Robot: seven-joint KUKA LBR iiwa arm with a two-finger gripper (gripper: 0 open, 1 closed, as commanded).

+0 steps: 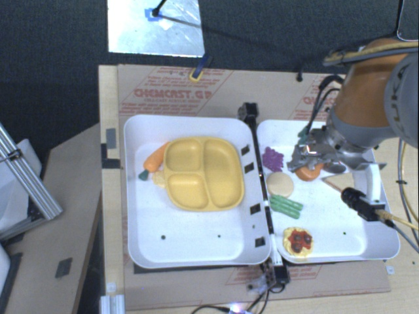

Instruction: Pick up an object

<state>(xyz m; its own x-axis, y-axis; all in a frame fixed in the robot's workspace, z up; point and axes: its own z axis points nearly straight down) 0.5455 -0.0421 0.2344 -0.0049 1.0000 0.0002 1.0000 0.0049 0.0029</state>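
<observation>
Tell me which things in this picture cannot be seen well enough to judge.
- Gripper, camera view: the wrist covers its fingers, so their state is unclear.
- Orange item: the gripper hides its upper part, so what it is and any contact stay unknown.
- Carrot: its right end goes under the yellow plate.
- Arm: cut off by the right edge.

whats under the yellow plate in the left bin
A carrot pokes out from under the yellow plate's left edge, with a pale yellow scrap below it. How far they run underneath is covered by the plate.
</observation>
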